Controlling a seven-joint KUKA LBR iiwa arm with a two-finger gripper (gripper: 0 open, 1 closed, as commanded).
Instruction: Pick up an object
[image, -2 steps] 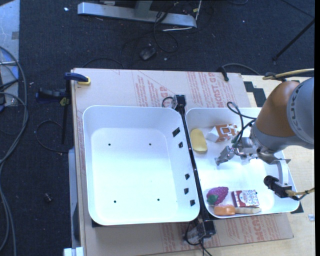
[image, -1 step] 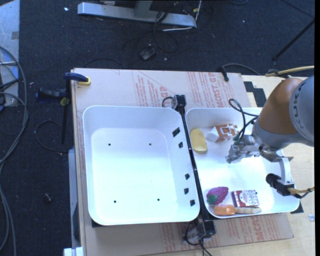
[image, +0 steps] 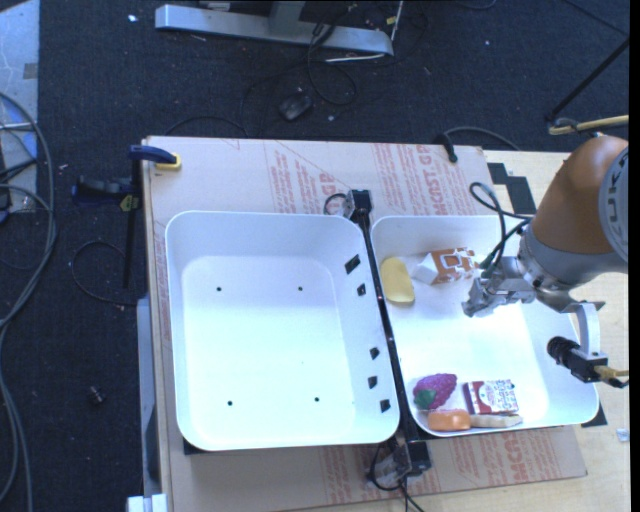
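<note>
1. The gripper (image: 482, 302) hangs low over the right bin (image: 520, 345); whether it is wide or narrow cannot be told, and nothing shows in its grip.
2. The nearest candidate, a small white and orange carton (image: 449, 265), lies just beside the gripper, up and to its left.
3. A yellow piece (image: 397, 280) lies further left of the gripper.
4. A clean grasp likely needs the gripper centred over the carton before descending, clear of the bin wall.

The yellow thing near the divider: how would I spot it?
Look in the right bin, far end, beside the black divider. The yellow object lies there, smooth and plain, unlike the small white-and-orange carton next to it.
</note>
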